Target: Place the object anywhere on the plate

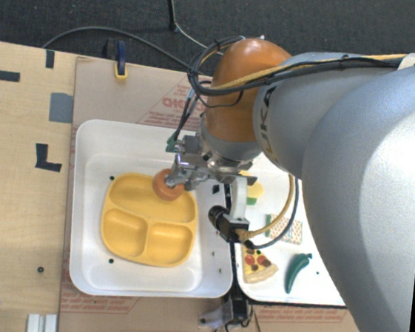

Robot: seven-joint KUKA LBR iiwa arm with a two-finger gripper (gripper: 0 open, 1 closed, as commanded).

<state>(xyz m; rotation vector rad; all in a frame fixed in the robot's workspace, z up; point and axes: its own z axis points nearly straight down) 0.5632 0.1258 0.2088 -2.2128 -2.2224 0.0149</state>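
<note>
A small round orange-brown object, perhaps a toy doughnut, sits at the upper rim of the yellow three-compartment plate, which lies flat in the left white bin.
</note>
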